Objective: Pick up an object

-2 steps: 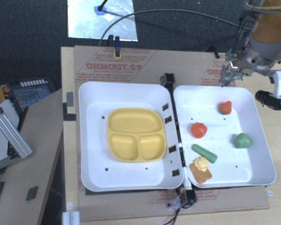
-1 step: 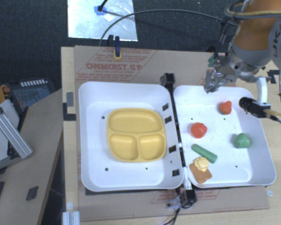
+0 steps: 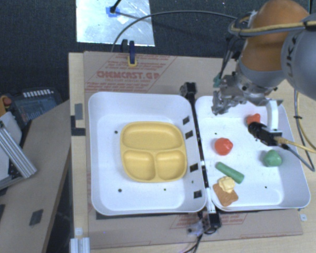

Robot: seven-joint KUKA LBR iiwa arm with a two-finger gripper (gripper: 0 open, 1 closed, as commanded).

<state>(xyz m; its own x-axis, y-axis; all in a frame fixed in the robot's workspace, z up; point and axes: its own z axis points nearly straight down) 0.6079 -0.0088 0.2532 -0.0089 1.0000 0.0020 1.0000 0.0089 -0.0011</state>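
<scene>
The claw [image 3: 221,107] hangs low over the far left corner of the right bin [image 3: 263,190], with nothing seen in its grip; the wrist crowds it from above, so I cannot tell whether it is spread or pressed together. Nearest to it is the red round piece [image 3: 224,145], lying almost straight toward the near edge of the bench from the claw, apart from it with bare white floor between them, and I judge it the likeliest pick: a short travel nearward and then down. Being round, it has no long axis to line up with. Further along the same line lies the green stick [image 3: 229,172], its long axis slanting from the bin's left wall toward the near right. Just beyond that is a yellow and orange lump [image 3: 226,188] close to the near left corner. Off to the claw's right is a small orange piece [image 3: 253,119], partly hidden by robot hardware and hard to make out. Further right and nearer is a green lump [image 3: 272,158]. To the claw's left, across the divide, the left bin [image 3: 102,141] holds a yellow compartment tray [image 3: 150,151].
</scene>
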